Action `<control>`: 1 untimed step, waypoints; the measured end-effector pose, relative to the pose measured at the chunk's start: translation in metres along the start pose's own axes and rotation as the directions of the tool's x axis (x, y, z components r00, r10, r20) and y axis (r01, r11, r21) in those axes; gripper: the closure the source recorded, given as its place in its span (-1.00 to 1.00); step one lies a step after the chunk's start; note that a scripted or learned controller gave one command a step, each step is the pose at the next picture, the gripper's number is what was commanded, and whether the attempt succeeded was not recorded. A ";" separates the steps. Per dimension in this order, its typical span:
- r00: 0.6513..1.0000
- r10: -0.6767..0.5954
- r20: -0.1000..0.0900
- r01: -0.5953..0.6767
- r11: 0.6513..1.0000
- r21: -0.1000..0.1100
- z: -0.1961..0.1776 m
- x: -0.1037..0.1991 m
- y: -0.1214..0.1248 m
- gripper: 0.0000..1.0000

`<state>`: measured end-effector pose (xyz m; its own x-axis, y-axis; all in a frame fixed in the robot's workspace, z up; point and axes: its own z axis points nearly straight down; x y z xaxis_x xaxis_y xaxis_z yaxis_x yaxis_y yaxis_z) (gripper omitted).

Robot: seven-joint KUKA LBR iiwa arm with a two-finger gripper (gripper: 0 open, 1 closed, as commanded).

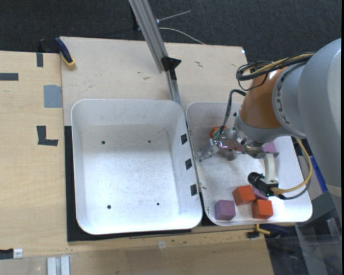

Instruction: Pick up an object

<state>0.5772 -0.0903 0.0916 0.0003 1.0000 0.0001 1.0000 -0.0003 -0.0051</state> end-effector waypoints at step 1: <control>1.000 -0.001 0.003 0.001 1.000 -0.012 -0.172 -0.044 -0.019 -1.00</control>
<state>0.5588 -0.1341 0.2640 -0.0005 1.0000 -0.0028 1.0000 0.0005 0.0069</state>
